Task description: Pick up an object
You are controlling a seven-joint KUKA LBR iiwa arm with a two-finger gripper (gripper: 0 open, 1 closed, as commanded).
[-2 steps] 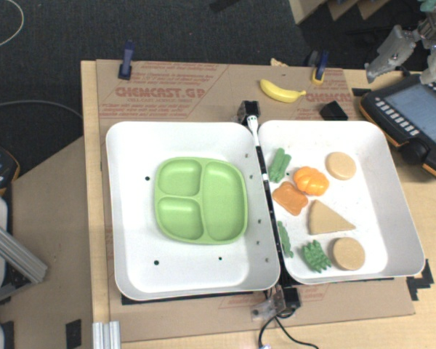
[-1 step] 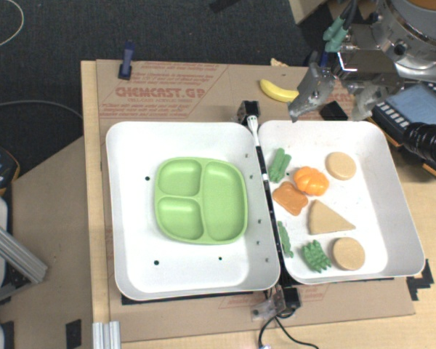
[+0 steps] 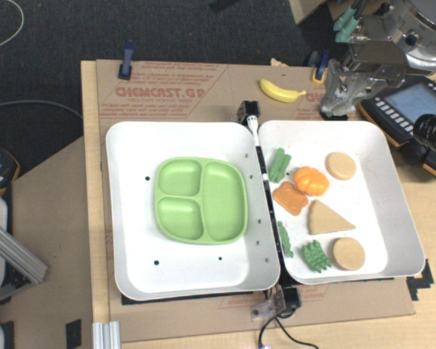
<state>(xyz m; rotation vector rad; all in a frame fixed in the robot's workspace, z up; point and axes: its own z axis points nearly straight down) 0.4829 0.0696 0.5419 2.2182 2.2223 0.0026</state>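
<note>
The pincer (image 3: pixel 334 97), fingers' state I cannot tell, hangs above the right bin's (image 3: pixel 400 195) far rim, so the reach seems barely begun; next it must descend over something like the orange pepper (image 3: pixel 310 180) mid-bin.

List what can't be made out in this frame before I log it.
- Gripper: finger state unreadable; blurred against the bench's far edge in the camera view.
- Arm: cut off by the top and right edges.
- Green pieces along the right bin's left wall: too small to identify.
</note>
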